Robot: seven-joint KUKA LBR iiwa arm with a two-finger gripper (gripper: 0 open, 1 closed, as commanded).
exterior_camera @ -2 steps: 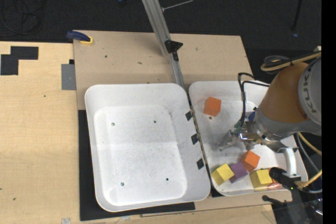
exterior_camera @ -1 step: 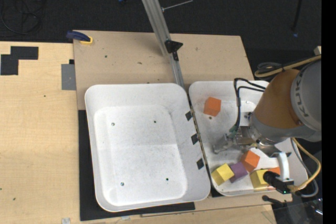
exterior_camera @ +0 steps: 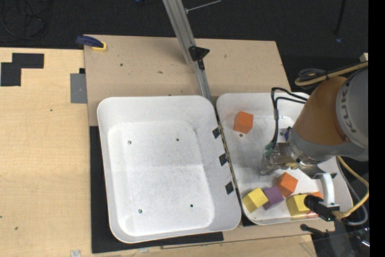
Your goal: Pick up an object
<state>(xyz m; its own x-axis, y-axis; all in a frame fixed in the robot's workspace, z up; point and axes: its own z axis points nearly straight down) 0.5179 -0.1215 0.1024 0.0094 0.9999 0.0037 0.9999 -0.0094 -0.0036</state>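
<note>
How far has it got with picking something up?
Nothing looks lifted yet. The gripper is low in the right bin, beside the orange block. The other orange cube, yellow block and purple block lie untouched. Grasping and lifting remain.

One fixed camera looks down aslant over both bins (exterior_camera: pixel 120 108).

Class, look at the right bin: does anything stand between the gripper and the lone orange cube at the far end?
Nothing visible does. Bare white bin floor lies between the gripper and the orange cube.
</note>
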